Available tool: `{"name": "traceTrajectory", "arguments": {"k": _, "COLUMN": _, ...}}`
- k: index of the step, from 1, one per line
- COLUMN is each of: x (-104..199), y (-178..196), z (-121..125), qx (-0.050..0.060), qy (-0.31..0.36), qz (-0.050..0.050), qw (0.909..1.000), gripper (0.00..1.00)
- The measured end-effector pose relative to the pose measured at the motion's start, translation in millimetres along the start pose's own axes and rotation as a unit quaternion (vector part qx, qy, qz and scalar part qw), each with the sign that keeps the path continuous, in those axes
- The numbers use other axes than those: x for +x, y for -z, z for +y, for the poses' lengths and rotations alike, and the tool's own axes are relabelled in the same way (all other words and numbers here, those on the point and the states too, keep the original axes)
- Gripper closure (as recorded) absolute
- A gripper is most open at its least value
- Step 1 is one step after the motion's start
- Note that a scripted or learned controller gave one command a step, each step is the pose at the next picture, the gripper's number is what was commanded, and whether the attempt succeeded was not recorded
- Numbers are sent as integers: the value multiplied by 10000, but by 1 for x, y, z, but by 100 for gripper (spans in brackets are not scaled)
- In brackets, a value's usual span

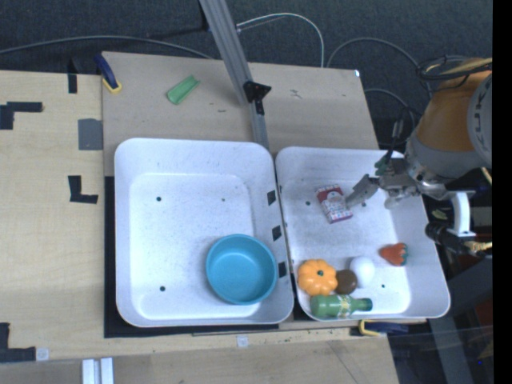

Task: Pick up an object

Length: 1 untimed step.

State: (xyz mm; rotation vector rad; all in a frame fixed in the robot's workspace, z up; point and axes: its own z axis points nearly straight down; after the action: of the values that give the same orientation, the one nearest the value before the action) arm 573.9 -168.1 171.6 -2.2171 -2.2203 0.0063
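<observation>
At centre-right of the frame, the gripper (pixel 358 198) is seen just beside the red-white packet (pixel 333 204), prob. for grasping; claw state cannot be told.

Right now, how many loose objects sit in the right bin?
6: red-and-white packet upper middle; red piece by the right wall; orange pumpkin, brown ball, white ball, green bottle along the near edge.

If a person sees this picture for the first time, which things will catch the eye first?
Probably the blue bowl in the left bin, near its front right corner. Next, the orange pumpkin among small things along the right bin's front edge, and the gripper beside the red-and-white packet.
</observation>
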Motion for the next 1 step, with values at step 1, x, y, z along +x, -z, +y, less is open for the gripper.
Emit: {"name": "traceTrajectory", "arguments": {"k": 1, "x": 9, "y": -61, "z": 2, "qx": 12, "qy": 3, "qz": 7, "qw": 10000, "gripper": 0}}
